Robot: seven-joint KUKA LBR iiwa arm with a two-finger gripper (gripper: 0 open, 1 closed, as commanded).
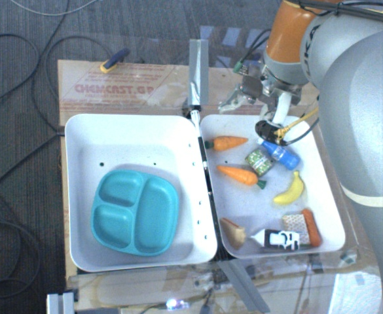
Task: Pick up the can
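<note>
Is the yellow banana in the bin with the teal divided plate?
No, the yellow banana lies in the other white bin from the teal plate.

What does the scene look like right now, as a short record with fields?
left bin: holds a teal divided plate
right bin: can, far carrot, near carrot, blue bottle, banana, other small items
can position: beside the blue bottle, between the two carrots
gripper: over the right bin's far rim, apart from the can

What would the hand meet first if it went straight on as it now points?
The hand would probably meet the far rim of the right bin, before the upper carrot; depth is unclear.
</note>
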